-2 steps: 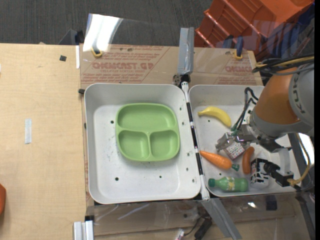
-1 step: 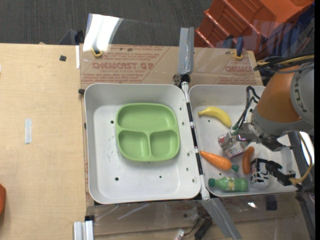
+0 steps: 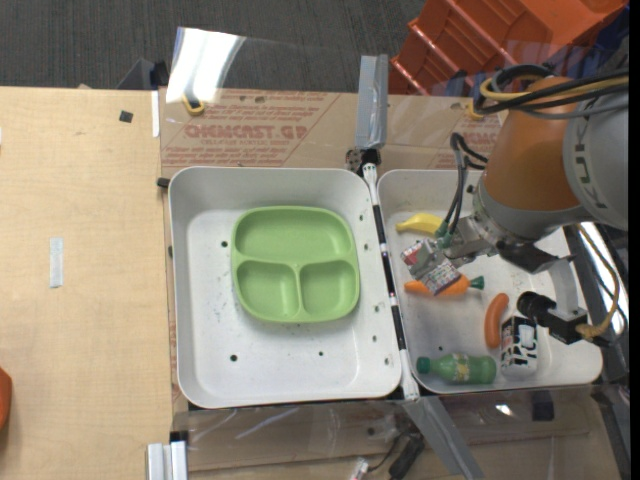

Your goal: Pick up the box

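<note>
In the right bin (image 3: 580, 373), a small box (image 3: 424, 261) with grey, white and red print lies tilted near the left wall. My gripper (image 3: 443, 250) hangs low at the box's right edge, reaching in from the right under the orange wrist band; whether it touches the box I cannot tell. A second box-like thing, a black-and-white carton (image 3: 520, 346), stands near the bin's front right, apart from the gripper.
The right bin also holds a yellow banana (image 3: 418, 224), a carrot (image 3: 440, 289), a red sausage (image 3: 495, 320) and a green bottle (image 3: 458, 369) lying along the front wall. A green divided plate (image 3: 296, 264) sits in the left bin (image 3: 200, 358). Cables trail from the arm.
</note>
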